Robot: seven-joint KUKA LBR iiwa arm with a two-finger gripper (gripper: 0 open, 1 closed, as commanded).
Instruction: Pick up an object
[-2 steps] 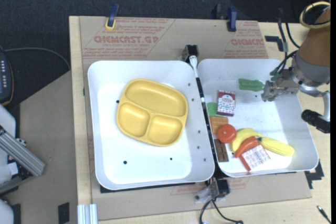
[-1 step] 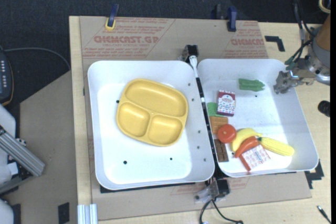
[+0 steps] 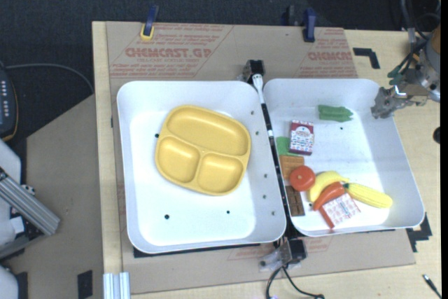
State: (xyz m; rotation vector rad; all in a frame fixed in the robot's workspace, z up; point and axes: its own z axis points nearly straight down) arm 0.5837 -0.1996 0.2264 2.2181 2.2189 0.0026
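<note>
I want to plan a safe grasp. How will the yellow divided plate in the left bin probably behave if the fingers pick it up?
The yellow divided plate looks like moulded plastic, so probably stiff and light. It lies flat and wide in the left bin, so it should slide rather than roll or tip. Its smooth rounded rim may slip from a narrow grip.

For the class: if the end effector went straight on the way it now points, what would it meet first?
The end effector sits at the right bin's right rim, apparently pointing down and left. It would likely meet the bin's rim or bare floor first, short of the green object; depth is unclear.
</note>
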